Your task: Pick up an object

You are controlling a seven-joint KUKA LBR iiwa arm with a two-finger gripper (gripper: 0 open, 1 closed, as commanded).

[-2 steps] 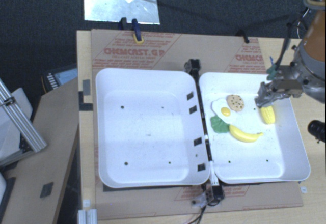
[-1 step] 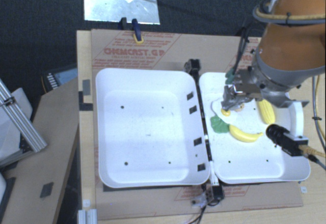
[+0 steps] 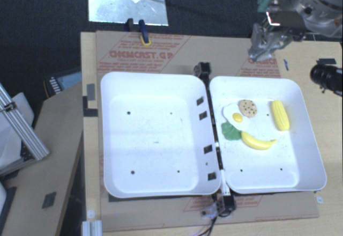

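five items mid right bin (image 3: 308,138), edges open

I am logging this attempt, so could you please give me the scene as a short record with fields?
hand: raised above the bench beyond the right bin's far edge, holding nothing that can be seen
right bin: holds five items clustered in its far half
cookie: on the fried egg
corn: to the right of the cookie
banana: nearest the camera, beside the green leaf
left bin
task status: no object picked up yet
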